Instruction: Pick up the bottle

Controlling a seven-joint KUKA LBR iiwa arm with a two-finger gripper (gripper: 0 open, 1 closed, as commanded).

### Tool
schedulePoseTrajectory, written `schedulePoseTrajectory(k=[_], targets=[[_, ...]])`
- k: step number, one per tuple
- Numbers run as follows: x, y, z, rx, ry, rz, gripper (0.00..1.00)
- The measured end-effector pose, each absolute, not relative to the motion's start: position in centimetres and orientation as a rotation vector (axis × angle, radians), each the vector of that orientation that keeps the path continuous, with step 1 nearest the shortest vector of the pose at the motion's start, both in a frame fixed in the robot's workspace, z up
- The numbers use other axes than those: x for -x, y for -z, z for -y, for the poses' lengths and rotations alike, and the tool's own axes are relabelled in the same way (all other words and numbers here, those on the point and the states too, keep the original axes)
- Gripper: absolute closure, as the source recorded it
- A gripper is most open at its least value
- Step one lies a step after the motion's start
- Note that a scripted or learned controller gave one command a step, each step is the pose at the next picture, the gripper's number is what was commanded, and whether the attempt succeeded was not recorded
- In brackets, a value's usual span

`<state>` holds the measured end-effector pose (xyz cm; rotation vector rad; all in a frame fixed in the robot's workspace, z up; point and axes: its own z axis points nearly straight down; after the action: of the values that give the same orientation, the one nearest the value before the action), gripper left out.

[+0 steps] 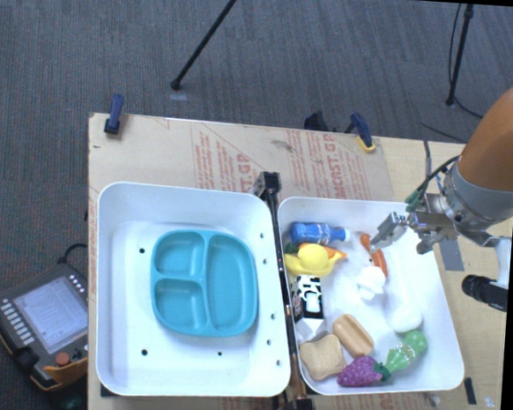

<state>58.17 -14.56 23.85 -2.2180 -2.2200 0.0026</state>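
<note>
One big brown bench (pixel 199 147), bearing two white bins side by side. Left bin (pixel 113 233) wide and shallow, right bin (pixel 444 347) just beside it, touching along the middle edge.

Big grey arm (pixel 495 148) with an orange part, reaching in from the right, up over the far right corner of the right bin.

Blue-green plate (pixel 204 282) with three parts, flat in the middle of the left bin.

Grey hand-box with a screen (pixel 40 320) down on the floor, left of the bench.

Gripper (pixel 407 236) above the top right part of the right bin, fingers apart, nothing between them.

Blue bottle (pixel 318 234) on its side in the top left corner of the right bin, near the middle edge, well to the left of the gripper and not touching it.

Yellow duck (pixel 310 259) just below the bottle, touching it or nearly so. Black and white box (pixel 309 297) below the duck. White lumps (pixel 399 299) in the middle of the right bin. Orange carrot (pixel 376 256) near the gripper, just under it.

Toast (pixel 321 356), bun (pixel 353 334), purple grapes (pixel 360 371) and a green toy (pixel 407 350) close together along the near side of the right bin.

Two small blue clamps on the far edge of the bench, one at the left (pixel 114 113), one at the right (pixel 361 128).
</note>
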Motion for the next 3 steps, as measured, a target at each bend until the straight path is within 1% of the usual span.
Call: schedulePoseTrajectory(k=[1,2,3], targets=[[-60.1,-8.7,9.1,2.321,-0.003,2.111,0.00],[-60.1,-9.7,9.2,2.324,-0.003,2.105,1.00],[-56.0,-18.8,0.8,2.424,0.001,1.994,1.00]])
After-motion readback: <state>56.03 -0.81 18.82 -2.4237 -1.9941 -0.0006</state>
